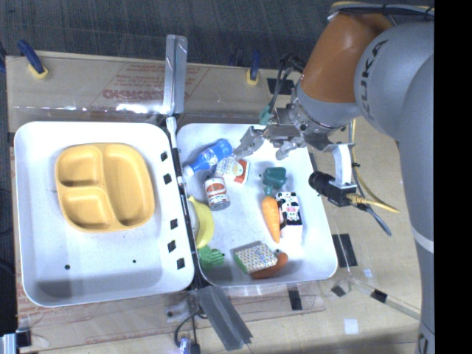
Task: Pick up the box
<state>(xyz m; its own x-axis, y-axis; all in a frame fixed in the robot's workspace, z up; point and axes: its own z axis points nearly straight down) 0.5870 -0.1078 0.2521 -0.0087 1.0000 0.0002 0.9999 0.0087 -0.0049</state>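
A small box with a green-and-yellow speckled pattern lies near the front edge of the right bin, resting against an orange-red item. A black-and-white cow-patterned carton lies to its upper right, beside a carrot. My gripper hangs over the far part of the right bin, well back from the speckled box. Its two fingers stand open, with nothing between them. Just under the left finger sits a small white-and-red pack.
The right bin also holds a blue bottle, a small can, a banana, a green toy and a teal cup. A yellow divided tray lies in the left bin. The arm's bulk looms over the bin's far right corner.
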